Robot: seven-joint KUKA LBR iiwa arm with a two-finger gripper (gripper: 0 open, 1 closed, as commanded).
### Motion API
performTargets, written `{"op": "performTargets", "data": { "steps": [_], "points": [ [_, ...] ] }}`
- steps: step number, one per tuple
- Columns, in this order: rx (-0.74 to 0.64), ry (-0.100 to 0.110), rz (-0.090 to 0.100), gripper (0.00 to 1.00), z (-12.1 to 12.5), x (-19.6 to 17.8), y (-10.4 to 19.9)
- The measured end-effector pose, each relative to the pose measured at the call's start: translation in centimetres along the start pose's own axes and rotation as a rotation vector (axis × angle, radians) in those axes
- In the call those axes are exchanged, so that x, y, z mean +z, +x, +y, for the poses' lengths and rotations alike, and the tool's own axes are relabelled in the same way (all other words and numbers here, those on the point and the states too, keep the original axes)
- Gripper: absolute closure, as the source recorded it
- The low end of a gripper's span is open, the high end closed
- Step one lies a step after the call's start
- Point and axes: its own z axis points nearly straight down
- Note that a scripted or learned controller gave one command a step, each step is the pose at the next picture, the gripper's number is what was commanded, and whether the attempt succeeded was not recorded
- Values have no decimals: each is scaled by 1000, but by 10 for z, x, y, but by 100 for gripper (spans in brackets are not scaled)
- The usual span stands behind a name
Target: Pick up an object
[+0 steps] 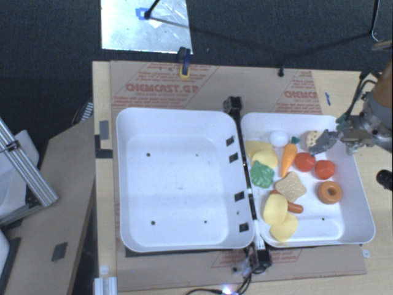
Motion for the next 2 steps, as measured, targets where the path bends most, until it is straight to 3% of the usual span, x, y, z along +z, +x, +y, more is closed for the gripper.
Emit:
{"op": "performTargets", "data": {
  "steps": [1,2],
  "points": [
    [-6,3,3,0,45,163,44],
    [4,0,0,0,-6,172,39]
  ]
}}
